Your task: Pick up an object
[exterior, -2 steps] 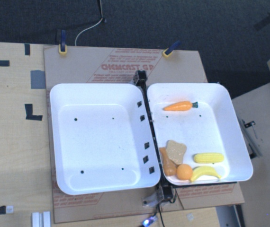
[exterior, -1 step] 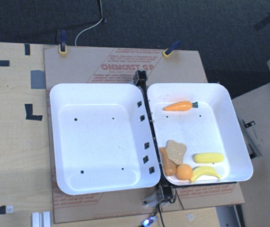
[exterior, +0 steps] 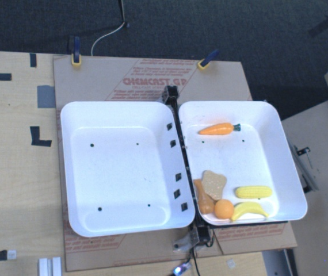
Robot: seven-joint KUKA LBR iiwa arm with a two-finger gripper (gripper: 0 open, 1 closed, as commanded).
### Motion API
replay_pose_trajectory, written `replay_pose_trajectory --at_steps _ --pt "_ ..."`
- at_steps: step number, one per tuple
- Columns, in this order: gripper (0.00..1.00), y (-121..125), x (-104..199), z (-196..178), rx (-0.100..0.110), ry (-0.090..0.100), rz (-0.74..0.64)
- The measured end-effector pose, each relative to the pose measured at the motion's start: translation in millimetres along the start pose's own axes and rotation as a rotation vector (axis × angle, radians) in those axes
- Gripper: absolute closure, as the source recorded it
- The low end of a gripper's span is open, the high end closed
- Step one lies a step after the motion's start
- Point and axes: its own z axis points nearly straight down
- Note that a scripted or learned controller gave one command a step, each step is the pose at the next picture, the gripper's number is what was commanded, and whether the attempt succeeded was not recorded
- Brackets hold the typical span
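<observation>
Two white bins sit side by side on a cardboard sheet point(exterior: 147, 80), their inner rims touching.

Left bin point(exterior: 68, 165): white floor with four small dark dots.

Right bin point(exterior: 280, 148): six toy food items.
- A carrot point(exterior: 217, 129) lies alone in the far half, lengthwise across the bin, green tip toward the right wall.
- The rest are clustered in the near half.
- A tan bread slice point(exterior: 213, 184) leans on a brownish oblong piece point(exterior: 202, 199), possibly a sausage; the view is too coarse to confirm.
- An orange point(exterior: 224, 209) touches that piece at the near rim.
- A banana point(exterior: 249, 212) lies just beside the orange, along the near wall.
- A corn cob point(exterior: 253, 192) lies just above the banana, close but apart.

The state of the gripper cannot be told.

Two blue-handled clamps point(exterior: 75, 52) hold the sheet's far edge.
</observation>
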Motion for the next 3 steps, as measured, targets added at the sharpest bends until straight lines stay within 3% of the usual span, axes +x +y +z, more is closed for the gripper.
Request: replay_pose_trajectory --at_steps 3 --pt "1.00 6 4 -29 -0.068 0.009 -0.003"
